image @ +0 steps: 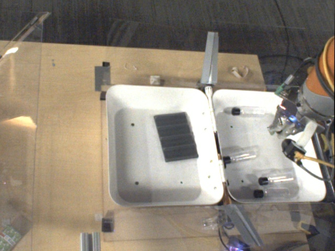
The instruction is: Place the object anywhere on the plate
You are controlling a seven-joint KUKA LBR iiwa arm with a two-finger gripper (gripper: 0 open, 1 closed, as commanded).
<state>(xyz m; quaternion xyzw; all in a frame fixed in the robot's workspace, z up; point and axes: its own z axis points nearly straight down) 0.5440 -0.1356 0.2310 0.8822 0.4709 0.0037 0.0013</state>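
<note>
Nearest the camera, in the right bin's (314, 195) front corner, two clear tubes with black caps lie close together: one (276, 180) with its cap at the left end and its long axis running nearly left to right, and just below it another (272, 193), also capped on the left and lying along the bin's front wall. Further back, a third tube (239, 155) lies near the divider between the bins, its cap at the left against the bin's edge, its body tilted slightly upward toward the right. A fourth (248, 110) lies near the far wall, cap on the left, long axis again roughly left to right. That makes four tubes, all in the right bin, all with caps toward the left.

One dark ribbed plate (176, 136) lies in the left bin (120, 161), a rectangle with its long axis running from far-left to near-right, slightly skewed against the bin's walls (its ridges run across the short way). Nothing rests on it.

At the right edge, the gripper (281, 123) hangs over the right bin's far right side, well apart from every tube; I cannot tell how its jaws stand.
</note>
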